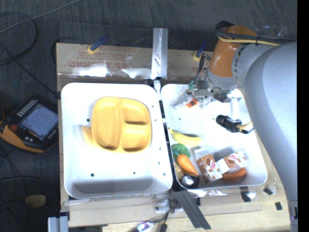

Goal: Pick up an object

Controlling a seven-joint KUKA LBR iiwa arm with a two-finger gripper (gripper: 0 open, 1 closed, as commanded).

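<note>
Resting: glossy moulded yellow tray (120, 123), three-welled.

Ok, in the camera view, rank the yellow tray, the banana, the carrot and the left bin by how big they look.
Largest to smallest:
1. Left bin
2. Yellow tray
3. Banana and carrot: they look about alike, and the banana is partly hidden, so I won't rank them.

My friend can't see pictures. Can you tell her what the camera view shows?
A grey robot arm with an orange band reaches from the right over the right bin, which holds a toy carrot, a banana and small cartons. The left bin holds a yellow divided tray.
</note>
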